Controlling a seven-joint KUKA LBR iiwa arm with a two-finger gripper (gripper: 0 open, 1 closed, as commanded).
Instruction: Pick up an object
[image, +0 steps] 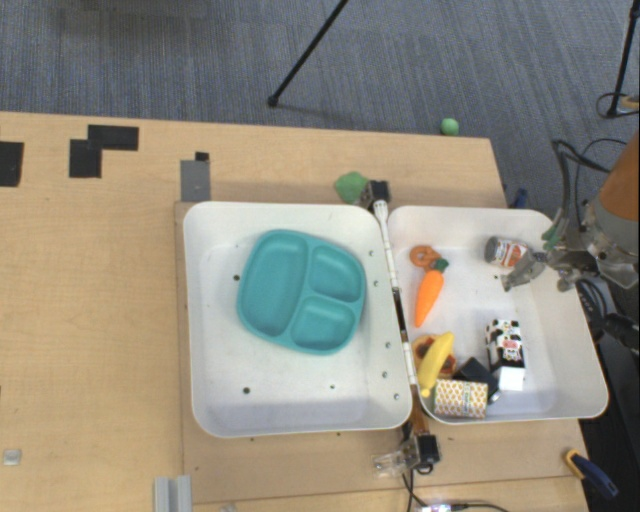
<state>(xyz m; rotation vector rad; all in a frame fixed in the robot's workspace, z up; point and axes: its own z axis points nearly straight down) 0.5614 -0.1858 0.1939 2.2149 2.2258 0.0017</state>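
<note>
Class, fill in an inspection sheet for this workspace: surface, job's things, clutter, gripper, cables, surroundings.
Surface: tan wooden bench bearing two white bins.
Job's things: orange toy carrot, yellow toy banana, black-and-white toy cow, patterned paper cup, all in right bin.
Clutter: teal divided plate in left bin.
Gripper: grey two-finger gripper over right bin's far right side.
Cables: black cables at right.
Surroundings: grey carpet, small green ball.

Grey carpet (200, 50) is running across the top of the frame, with a thin black pole (310, 50) slanting over it. A light wooden bench (90, 330) is taking up most of the left side, and black tape patches (100, 148) are sitting at its upper left.
</note>
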